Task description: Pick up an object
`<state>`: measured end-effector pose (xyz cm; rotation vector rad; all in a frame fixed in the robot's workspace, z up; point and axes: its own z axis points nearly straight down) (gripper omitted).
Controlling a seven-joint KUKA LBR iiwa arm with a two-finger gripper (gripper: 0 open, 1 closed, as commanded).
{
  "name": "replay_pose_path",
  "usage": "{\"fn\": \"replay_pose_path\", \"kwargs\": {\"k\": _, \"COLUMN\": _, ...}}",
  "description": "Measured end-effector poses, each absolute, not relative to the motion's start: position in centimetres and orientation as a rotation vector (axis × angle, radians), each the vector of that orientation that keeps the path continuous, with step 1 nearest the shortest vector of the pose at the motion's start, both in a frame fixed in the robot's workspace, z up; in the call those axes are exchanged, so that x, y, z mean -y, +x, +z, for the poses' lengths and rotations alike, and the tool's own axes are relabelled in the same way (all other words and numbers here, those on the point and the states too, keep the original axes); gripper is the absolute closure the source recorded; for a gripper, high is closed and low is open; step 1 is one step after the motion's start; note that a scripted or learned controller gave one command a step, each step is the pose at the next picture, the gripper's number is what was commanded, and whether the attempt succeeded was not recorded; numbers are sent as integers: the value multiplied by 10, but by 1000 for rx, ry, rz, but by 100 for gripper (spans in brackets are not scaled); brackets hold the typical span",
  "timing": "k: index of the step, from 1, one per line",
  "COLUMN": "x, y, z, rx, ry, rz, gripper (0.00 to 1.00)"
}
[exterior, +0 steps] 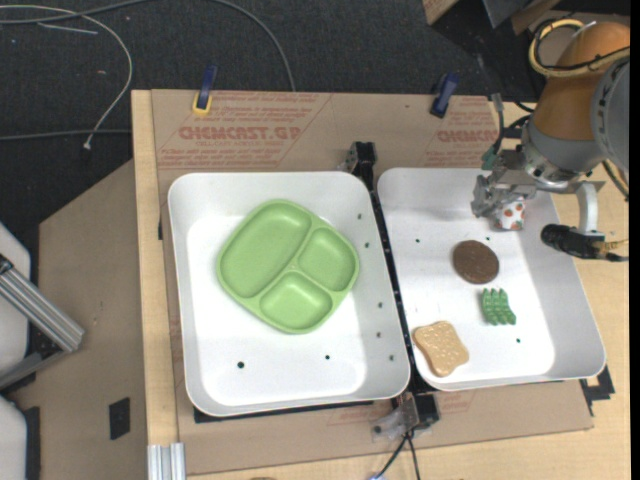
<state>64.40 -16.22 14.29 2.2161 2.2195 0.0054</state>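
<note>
The gripper is down at the far end of the right bin, its fingers closed around a small white object with red spots, apparently a toy mushroom; its long axis is too hidden to judge. Nearer lie a round brown cookie, a green ridged piece running near-to-far, and a toast slice. The left bin holds a green divided plate, set diagonally.

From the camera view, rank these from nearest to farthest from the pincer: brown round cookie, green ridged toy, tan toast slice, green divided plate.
1. Brown round cookie, right bin, just below the pincer.
2. Green ridged toy, right bin, lower.
3. Tan toast slice, right bin's near left corner.
4. Green divided plate, left bin.
</note>
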Motion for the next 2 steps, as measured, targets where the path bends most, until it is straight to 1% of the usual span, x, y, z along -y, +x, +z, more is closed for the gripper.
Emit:
{"fn": "replay_pose_path", "kwargs": {"k": 1, "x": 156, "y": 654, "z": 197, "rx": -2220, "ry": 2216, "rz": 6, "gripper": 100}}
{"fn": "replay_pose_path", "kwargs": {"k": 2, "x": 156, "y": 655, "z": 240, "rx": -2220, "ry": 2217, "rz": 4, "gripper": 100}}
